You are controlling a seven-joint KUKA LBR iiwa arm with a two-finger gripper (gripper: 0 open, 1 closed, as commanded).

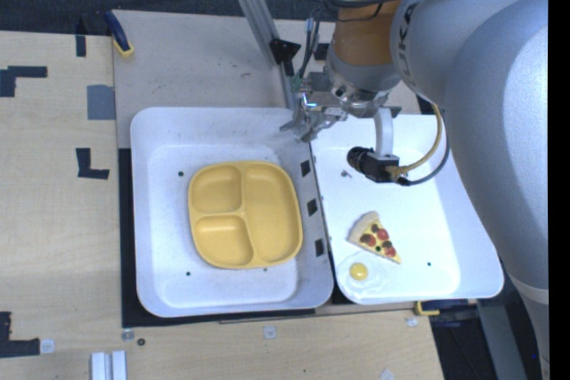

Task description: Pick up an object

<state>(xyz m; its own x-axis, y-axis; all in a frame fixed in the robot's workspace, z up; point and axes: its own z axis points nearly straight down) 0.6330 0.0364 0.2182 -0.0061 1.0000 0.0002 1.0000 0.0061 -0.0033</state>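
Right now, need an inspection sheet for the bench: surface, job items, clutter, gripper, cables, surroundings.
Surface: two shallow white bins side by side, left bin and right bin, on a tan bench.
Job's things: yellow three-compartment plastic tray in the left bin; toy pizza slice and small fried-egg toy in the right bin, apart from each other.
Clutter: nothing seen.
Gripper: gripper above the far end of the divide between the bins; nothing seen held.
Cables: tan hose looping from a black fitting at the wrist; thin wires behind the arm.
Surroundings: dark tape marks on the bench, blue-yellow clamp at the far left corner.
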